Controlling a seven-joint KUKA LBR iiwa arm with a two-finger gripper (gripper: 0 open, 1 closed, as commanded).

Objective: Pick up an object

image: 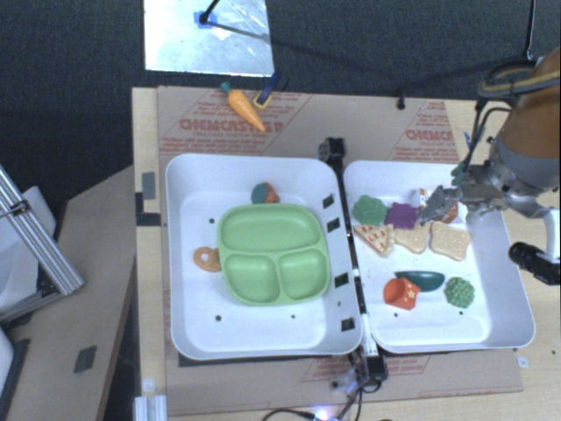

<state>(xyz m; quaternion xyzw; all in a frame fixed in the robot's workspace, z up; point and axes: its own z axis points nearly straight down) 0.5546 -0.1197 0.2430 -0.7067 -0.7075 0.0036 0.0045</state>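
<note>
Just below the gripper (436,205), whose jaw state you cannot tell, lie the purple toy (402,216) and the toast slice (450,241) in the right bin (508,323); centre on one piece before descending.

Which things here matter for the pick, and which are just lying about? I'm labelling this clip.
In play:
gripper, low over the right bin
purple toy and toast beside it
green leafy toy

Lying about:
green divided plate in the left bin
pretzel
carrot outside the bins
foil sheet
</note>
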